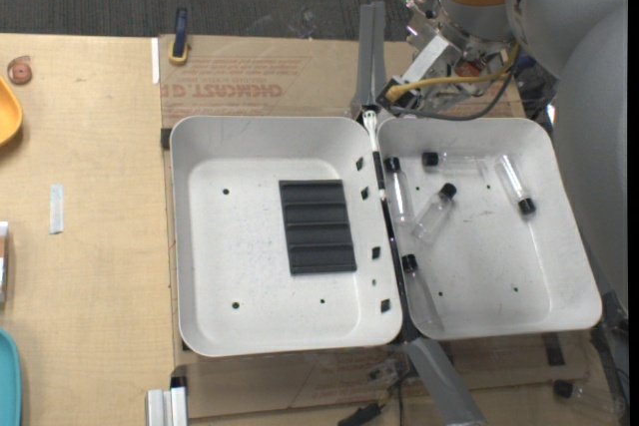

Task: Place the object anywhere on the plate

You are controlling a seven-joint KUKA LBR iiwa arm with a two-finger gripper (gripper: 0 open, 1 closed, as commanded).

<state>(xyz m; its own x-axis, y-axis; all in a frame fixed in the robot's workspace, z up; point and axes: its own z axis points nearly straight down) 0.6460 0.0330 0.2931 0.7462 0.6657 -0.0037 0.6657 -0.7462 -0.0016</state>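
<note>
Capped clear tube (435, 212) lies centre-right in the right bin (544, 254). It looks light, rigid, slick and prone to roll, so I'd pinch mid-barrel. Black plate (318, 226) sits centre-frame. Gripper (454, 75) is at upper right, its state impossible to tell.

Grey arm (569, 5) hangs at upper right.

Cardboard sheet (262, 80), upside-down red print, apparently "CHEMCOAT", smaller lines too small to read

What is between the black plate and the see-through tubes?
In the camera view, just bare floor of the left bin and both bins' rims separate the black plate from the tubes.
</note>
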